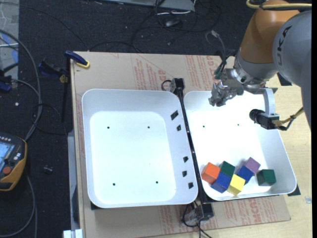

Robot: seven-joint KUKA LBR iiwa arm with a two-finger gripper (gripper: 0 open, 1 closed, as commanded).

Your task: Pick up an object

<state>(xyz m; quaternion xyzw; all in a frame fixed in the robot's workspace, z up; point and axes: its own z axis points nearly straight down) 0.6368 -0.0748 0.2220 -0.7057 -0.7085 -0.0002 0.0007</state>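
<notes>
Seven blocks [233,176] — right bin [277,133].

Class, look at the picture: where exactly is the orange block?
The orange block lies in the right bin, near its front left corner, at the left end of the cluster, touching the blue block.
</notes>
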